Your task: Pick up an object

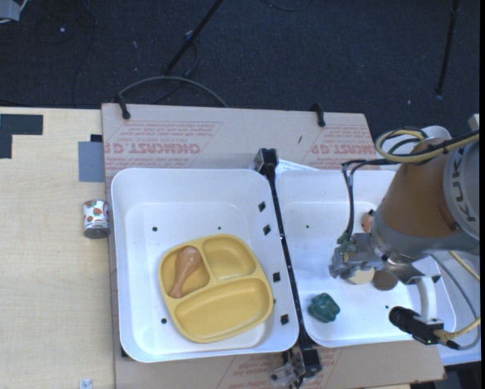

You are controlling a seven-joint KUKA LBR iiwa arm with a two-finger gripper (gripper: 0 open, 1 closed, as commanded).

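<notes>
Now tool (352, 267) low in rt bin (324, 217), above green obj (324, 306); grip state unclear.

The arm (437, 197) is big and round, grey with a wide orange band. Yellow and black cables (405, 143) loop over it. Its small metal gripper (349, 262) looks grey.

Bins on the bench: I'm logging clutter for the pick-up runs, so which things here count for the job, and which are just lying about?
For the job:
- tool, low in the right bin
- green object, nearby in that bin

Lying about:
- yellow divided tray in the left bin
- toy drumstick in the tray's upper-left compartment
- small can on the bench, left of the bins
</notes>
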